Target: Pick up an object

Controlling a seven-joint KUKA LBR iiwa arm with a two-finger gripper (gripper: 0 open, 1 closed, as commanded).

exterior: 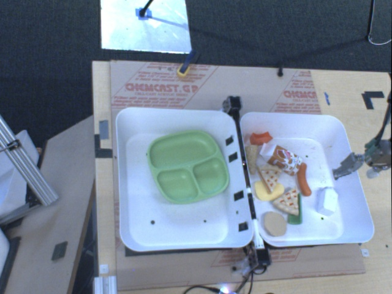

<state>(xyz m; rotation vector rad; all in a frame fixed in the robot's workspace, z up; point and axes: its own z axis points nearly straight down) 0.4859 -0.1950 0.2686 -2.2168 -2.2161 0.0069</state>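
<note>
**Claw at right bin's rim, objects to its left**

We see the gripper [346,166] coming in from the right edge, sitting over the right wall of the right bin [352,141]. It is small and partly cut off, so we cannot tell its finger state, and we see no object in it.

The candidate objects all lie in the right bin, left of the claw. Nearest is a small white block [327,201], just below-left of the claw and apart from it. Further left sits an orange sausage [304,179], then a red-and-white carton [285,159], tilted. A red piece [261,138] lies above them near the divider. Lower down we see a triangular sandwich wedge [268,177], a yellow piece [269,192] touching it, a pizza slice [288,201] with a green piece [296,217] at its edge, and a round tan cookie [275,224] near the bin's front.

The left bin [138,225] holds a green divided plate [187,166], well apart from the claw.
</note>
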